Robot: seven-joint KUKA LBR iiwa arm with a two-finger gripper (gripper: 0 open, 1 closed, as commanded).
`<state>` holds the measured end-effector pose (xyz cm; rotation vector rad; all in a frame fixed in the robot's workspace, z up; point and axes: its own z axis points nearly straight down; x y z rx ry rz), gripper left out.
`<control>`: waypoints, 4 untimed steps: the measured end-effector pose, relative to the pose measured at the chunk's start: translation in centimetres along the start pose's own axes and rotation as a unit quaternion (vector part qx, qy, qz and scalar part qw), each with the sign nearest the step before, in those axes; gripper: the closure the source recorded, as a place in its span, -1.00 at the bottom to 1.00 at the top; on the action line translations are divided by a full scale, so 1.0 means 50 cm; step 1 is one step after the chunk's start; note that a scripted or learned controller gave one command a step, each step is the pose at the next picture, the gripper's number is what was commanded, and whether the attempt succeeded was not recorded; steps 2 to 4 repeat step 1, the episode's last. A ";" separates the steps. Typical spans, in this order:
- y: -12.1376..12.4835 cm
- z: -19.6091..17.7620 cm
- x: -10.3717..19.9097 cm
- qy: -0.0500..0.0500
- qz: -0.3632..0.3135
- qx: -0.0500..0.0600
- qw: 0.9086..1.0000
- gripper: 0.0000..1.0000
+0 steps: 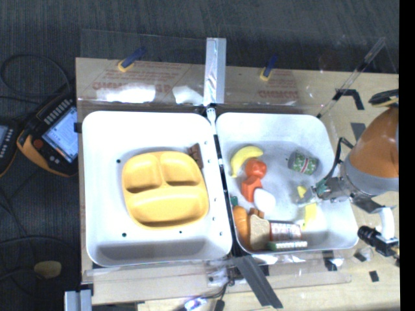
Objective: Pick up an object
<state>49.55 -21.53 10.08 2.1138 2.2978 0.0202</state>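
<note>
Bench scene viewed from above, with two shallow white bins side by side. Left bin (97,173): holds one yellow moulded-plastic divided tray (165,188), lying flat near its centre. Right bin (324,131): holds a cluster of small toy-food items. Yellow plastic banana (245,157) at 11 o'clock of this bin's floor; just below it a red-orange plastic pepper (253,176), touching a white egg-shaped piece (264,199); a green-labelled small can (303,162) lies on its side at 1 o'clock, apart from the rest; an orange rounded item (240,222), a brown bread-like slice (259,229) and a red-and-white labelled box (286,232) crowd together at 6 to 7 o'clock. Grey arm with orange band (379,153) enters at 3 o'clock; its two-finger gripper (322,191) sits low over the bin floor at 4 o'clock, beside small yellow pieces (310,212). Finger spacing too small and blurred to judge, and nothing is seen held between the fingers. Handling, as a judgement: the can is the likeliest target, being isolated and nearest, at 11 o'clock of the gripper. It should be light, stiff and smooth, so prone to roll; a grasp across its curved sides at mid-length looks soundest
</note>
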 end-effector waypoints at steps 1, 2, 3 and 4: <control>0.043 -0.217 0.191 0.002 0.053 0.013 0.999 1.00; 0.043 -0.217 0.191 0.002 0.053 0.013 0.999 1.00; 0.043 -0.217 0.191 0.002 0.053 0.013 0.999 1.00; 0.043 -0.217 0.191 0.002 0.053 0.013 0.999 1.00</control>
